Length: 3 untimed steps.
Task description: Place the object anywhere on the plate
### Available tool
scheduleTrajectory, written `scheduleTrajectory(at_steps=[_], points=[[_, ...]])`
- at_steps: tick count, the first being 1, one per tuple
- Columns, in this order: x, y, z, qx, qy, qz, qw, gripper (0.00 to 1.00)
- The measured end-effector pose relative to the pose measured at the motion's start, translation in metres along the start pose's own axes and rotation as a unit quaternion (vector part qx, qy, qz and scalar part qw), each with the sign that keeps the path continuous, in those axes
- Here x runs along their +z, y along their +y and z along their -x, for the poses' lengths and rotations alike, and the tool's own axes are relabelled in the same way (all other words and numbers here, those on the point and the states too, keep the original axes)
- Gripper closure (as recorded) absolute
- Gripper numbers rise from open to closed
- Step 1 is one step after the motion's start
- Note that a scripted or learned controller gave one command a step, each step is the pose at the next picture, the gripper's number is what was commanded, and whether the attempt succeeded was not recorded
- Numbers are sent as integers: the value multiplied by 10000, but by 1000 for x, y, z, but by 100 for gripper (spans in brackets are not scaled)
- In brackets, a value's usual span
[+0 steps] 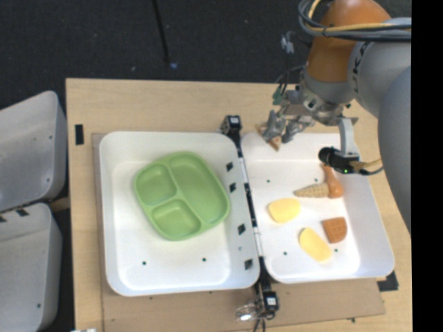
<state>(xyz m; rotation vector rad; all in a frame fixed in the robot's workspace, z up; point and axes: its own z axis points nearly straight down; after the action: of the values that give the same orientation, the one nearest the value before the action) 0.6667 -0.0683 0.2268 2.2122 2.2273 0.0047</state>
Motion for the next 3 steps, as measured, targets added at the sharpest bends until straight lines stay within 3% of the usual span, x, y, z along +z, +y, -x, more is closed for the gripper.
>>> scheduleTrajectory(at_steps=[1,3], points=[[-3,-11,-48,5,2,-21,10000,100],[-23,-1,-160,-3,7,-7,10000,100]])
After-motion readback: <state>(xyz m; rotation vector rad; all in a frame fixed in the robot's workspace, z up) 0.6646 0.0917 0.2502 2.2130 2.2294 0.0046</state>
